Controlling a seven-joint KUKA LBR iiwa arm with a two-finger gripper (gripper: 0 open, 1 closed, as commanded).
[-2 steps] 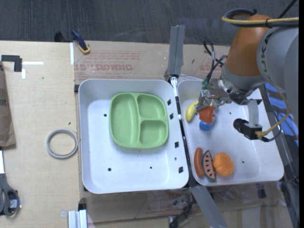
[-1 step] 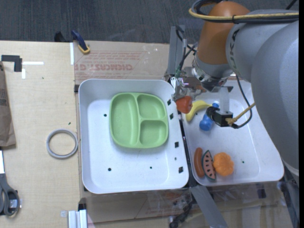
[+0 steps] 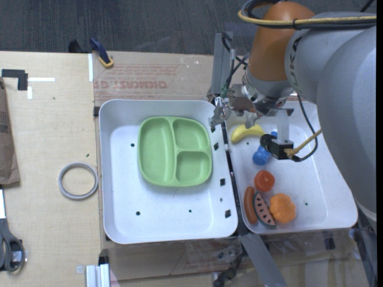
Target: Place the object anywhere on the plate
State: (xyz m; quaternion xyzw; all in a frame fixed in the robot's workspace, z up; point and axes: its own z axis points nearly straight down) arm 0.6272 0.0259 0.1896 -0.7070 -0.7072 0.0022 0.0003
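A green divided plate [image 3: 175, 151] lies in the left white bin [image 3: 119, 214]. In the right white bin [image 3: 323, 190] there is a yellow banana [image 3: 244, 133] at the back, with a blue object [image 3: 261, 156] just in front of it. Nearer the front lie a red tomato [image 3: 264, 180], an orange fruit [image 3: 282, 208], a watermelon slice [image 3: 264, 208] and a reddish sausage [image 3: 249, 203]. My gripper [image 3: 256, 111] hangs over the back of the right bin, directly above the banana. Nothing rests on the plate.
A grey ring [image 3: 78, 180] lies on the wooden bench left of the bins. A blue and yellow clamp [image 3: 102, 52] sits at the cardboard's back edge. Scissors [image 3: 11, 251] lie at the front left. The arm's bulk covers the right bin's far right side.
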